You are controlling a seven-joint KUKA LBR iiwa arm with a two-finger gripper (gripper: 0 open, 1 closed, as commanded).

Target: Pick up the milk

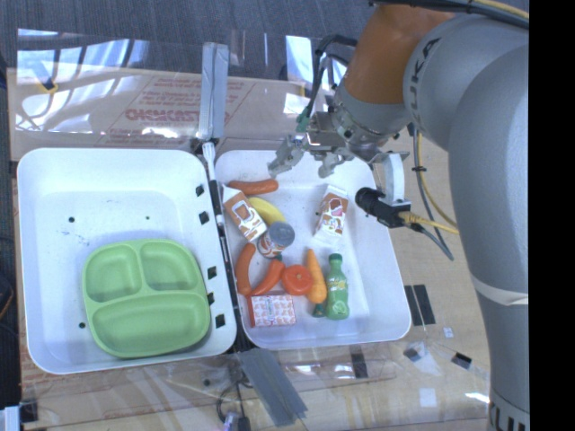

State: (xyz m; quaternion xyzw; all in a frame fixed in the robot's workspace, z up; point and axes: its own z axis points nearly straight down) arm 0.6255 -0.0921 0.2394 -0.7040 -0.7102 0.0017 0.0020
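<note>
Gripper (308,158): two metal fingers spread apart, nothing between them, hanging over the far end of the right bin (388,277); grey arm (467,106) with orange band behind it, coming in from the right.

Milk (331,215): small white carton with red and brown print, lying tilted on the bin floor just below and to the right of the gripper, apart from the fingers.

Sausage (254,187): reddish-orange, lying crosswise just below-left of the gripper, near the bin's far wall.

Banana (267,210): yellow, just below the sausage.

Second carton (244,217): brown and white, beside the banana, left of the milk.

Can (280,235): grey round top, just under the banana.

Tomato (296,279): red, round, further from the gripper, mid-bin.

Carrot (314,277): orange, just right of the tomato.

Green bottle (337,287): lying beside the carrot, toward the near end.

Red and white box (272,310): flat, at the near wall, farthest from the gripper.

Left bin (54,196): well left of the gripper, holding a green divided plate (144,297).
</note>
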